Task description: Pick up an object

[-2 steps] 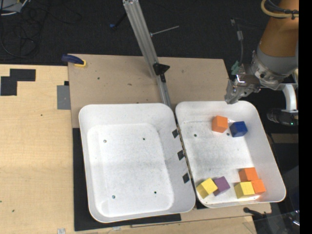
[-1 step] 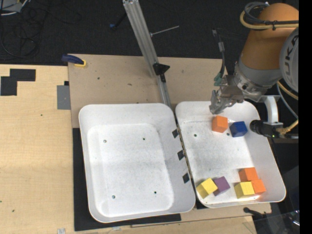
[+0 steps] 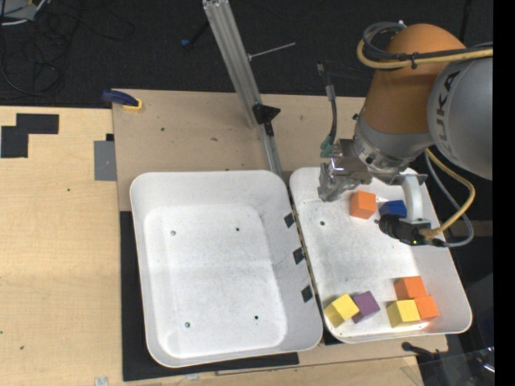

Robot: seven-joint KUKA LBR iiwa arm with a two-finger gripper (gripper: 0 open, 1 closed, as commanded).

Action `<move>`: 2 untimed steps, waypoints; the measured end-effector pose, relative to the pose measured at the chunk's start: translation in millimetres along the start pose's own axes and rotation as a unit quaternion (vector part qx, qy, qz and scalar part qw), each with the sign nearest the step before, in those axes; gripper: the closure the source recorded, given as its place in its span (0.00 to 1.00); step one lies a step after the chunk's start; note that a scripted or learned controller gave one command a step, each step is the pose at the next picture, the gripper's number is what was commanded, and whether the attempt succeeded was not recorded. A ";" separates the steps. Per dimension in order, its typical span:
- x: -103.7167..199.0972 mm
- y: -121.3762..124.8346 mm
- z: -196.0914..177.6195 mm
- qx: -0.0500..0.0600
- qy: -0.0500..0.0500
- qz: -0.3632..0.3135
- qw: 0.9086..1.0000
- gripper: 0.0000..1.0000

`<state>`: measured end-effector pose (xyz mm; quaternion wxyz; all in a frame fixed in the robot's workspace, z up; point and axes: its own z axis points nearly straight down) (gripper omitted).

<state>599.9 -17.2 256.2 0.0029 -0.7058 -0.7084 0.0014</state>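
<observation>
Arm w/ the orange band [image 3: 410, 63] reaches in from the right and hangs over the back end of the right bin [image 3: 322, 252]. Gripper [image 3: 331, 185] sits low near that bin's back-left corner, metal parts pointing down toward the white floor. Can't tell whether the fingers are wide or narrow; they blur into the wrist hardware from this angle, and nothing shows between them.

Objs in the right bin: an orange cube [image 3: 363, 205] just right of the gripper, close but apart from it. A blue block [image 3: 393, 209] lies just beside the orange cube on its right, partly tucked behind a white bracket and black cable on the arm.

Front end of the same bin, well apart from the gripper: a yellow cube [image 3: 342, 308] and a purple cube [image 3: 366, 304], touching or nearly so. Further right, a cluster of three: an orange block [image 3: 410, 286] at the back, a second yellow cube [image 3: 403, 313] in front, and another orange block [image 3: 427, 307] at its right, all packed tight.

Left bin [image 3: 153, 195] sits alongside, the two rims meeting in the middle w/ black clips [image 3: 298, 254] along the seam. Both bins rest on the table [image 3: 193, 131]. A slanted aluminium rail [image 3: 237, 63] runs from the back down toward the seam. A blue-and-yellow clamp [image 3: 122, 99] sits at the table's back-left corner.
</observation>
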 end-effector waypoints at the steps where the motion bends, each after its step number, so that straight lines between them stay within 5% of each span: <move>1: 44.6 -15.6 8.6 0.000 0.000 0.000 1.000 1.00; 2: 94.8 -9.8 22.8 0.000 0.000 0.000 1.000 1.00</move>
